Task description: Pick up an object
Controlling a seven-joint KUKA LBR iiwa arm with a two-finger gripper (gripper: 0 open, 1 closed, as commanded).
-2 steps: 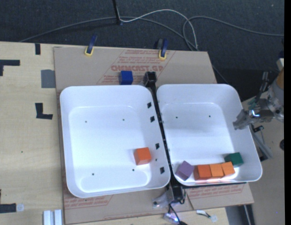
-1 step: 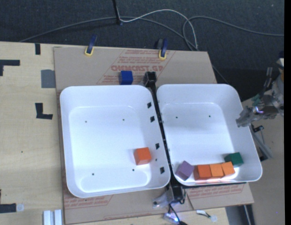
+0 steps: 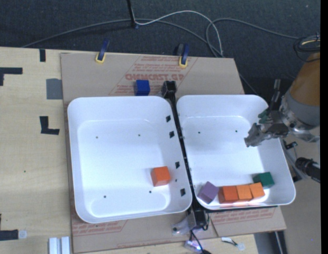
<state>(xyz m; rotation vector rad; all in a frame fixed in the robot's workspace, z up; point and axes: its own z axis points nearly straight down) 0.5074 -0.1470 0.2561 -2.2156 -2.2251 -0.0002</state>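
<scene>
While reaching from the right, arm [image 3: 307, 97] angled low, gripper [image 3: 255, 137] over right bin [image 3: 233, 102], grip state unclear.

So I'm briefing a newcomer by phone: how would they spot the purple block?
Look in the right bin, along its near wall. A row of blocks lies there; the purple block is at its left end, next to the orange blocks, and is the only purple one.
</scene>
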